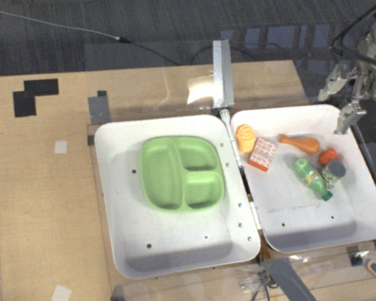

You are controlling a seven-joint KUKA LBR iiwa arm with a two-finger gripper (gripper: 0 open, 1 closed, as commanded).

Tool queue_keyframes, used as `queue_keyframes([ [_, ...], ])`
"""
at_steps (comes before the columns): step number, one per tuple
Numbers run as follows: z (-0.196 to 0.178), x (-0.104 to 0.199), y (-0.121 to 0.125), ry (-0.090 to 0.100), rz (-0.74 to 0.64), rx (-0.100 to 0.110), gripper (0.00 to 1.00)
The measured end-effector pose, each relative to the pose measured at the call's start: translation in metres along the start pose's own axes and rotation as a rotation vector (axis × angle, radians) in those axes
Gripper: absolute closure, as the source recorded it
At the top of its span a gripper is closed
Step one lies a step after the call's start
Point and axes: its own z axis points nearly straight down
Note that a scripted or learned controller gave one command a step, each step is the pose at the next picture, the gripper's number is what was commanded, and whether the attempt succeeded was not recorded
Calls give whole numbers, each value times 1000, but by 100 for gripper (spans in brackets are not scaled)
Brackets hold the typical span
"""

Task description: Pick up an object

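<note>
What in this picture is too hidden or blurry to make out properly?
- Two-finger gripper, camera view: too small and cluttered to tell open or shut.
- Small red-and-white printed box: print too small to read.
- Small blue-grey round object: too blurred to identify, beside the green plastic bottle.

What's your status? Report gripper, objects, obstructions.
Gripper at right bin's far right corner, holding nothing. Green bottle, drumstick, red-white box untouched. Nothing blocking.
</note>
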Motion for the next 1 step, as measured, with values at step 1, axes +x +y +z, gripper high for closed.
queue_keyframes([
  [1,121,9,-7,6,298,-1,0],
])
